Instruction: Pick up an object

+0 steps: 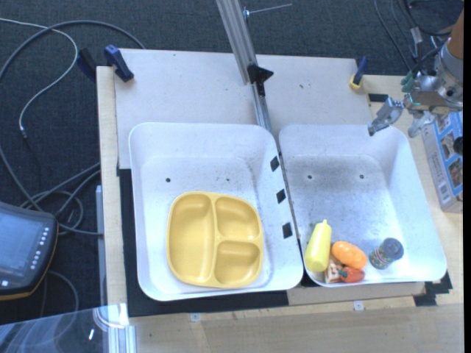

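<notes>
White plastic makes up two shallow bins set side by side on a pale wooden bench, seen from above at a slant. The left bin point(199, 153) holds a yellow tray point(215, 238) with three compartments, lying flat toward the bin's near side. The right bin point(346, 190) has its things gathered along the near edge. A yellow bottle point(318, 246) lies there, nearest the divide between the bins. Just beside it, to its right, is an orange piece point(349, 254) shaped like a small fruit or vegetable, and touching that, on the near side, a small red and white item point(342, 273) too small to make out. A little further right, apart from these, stands a small dark jar point(385, 253) with a grey lid.

The gripper point(401, 116) sits at the far right corner of the right bin, over its rim, well apart from all four things at the near edge. Its two grey fingers point(381, 118) are spread apart, with nothing between them. Only the arm's wrist shows, at the right edge of the view.

A metal pole point(239, 28) slants up from the gap between the bins toward the top of the view. Two blue clamps point(118, 61) grip the bench's far edge, one at each corner. Black cables point(44, 57) loop over the dark carpet on the left, near a dark handheld screen point(22, 252) at the left edge.
</notes>
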Controlling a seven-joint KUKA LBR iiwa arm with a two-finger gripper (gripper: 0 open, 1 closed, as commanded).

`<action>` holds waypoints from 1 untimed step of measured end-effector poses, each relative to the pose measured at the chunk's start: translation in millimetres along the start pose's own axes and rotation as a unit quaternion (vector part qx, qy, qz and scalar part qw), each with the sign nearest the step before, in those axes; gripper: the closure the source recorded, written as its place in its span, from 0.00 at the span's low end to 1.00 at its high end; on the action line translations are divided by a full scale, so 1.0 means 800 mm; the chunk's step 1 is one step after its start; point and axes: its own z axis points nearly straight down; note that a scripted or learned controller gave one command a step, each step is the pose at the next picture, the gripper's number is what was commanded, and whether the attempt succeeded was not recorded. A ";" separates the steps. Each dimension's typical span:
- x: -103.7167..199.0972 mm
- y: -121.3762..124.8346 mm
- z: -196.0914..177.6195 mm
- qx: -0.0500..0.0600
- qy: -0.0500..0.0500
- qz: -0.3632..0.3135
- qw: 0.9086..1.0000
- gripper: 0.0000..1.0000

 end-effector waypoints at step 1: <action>0.000 0.000 0.000 0.000 0.000 0.000 1.000 0.00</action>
